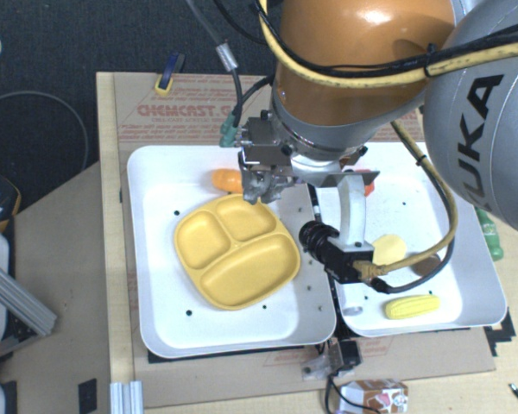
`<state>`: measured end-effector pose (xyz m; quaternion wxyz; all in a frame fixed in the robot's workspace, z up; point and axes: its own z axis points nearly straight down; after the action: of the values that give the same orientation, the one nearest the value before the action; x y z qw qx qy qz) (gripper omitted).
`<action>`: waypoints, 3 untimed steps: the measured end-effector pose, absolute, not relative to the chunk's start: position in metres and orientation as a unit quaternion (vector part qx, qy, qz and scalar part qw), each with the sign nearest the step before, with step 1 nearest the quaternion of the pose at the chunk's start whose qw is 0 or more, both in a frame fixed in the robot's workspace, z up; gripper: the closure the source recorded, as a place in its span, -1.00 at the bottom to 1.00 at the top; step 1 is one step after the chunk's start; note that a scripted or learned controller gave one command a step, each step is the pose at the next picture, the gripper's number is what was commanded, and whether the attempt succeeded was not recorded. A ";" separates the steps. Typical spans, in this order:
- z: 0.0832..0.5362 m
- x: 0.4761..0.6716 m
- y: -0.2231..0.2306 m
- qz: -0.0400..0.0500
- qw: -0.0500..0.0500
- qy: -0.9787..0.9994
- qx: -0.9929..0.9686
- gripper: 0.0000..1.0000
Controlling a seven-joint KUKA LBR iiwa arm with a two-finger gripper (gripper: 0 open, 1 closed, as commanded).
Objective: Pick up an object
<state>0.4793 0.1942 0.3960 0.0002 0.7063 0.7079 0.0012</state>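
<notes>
We see the gripper (257, 184) low over the far edge of the left bin (147, 231), its tip just at the far rim of the yellow divided plate (235, 253); whether anything sits between its parts we cannot tell. The plate lies flat in the middle of the left bin, with three compartments. Just behind the gripper, a small orange object (225, 179) lies on the bin floor, partly hidden by the tool. The arm's orange band (363, 41) and grey body cover much of the right bin (475, 274). In that bin we count one yellow corn cob (412, 307) near the front rim and one pale yellow chunk (389, 249) just behind it, close to a black cable fitting (324, 244). Two white bins sit side by side on a brown cardboard sheet (190, 110) printed in red, over a dark floor (69, 24). A small blue and yellow clip (167, 74) rests at the sheet's far edge.
</notes>
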 end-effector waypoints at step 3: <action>0.236 0.478 0.131 -0.006 -0.003 0.705 0.709 1.00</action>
<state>0.4775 0.1314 0.2365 -0.0030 0.7091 0.7050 -0.0063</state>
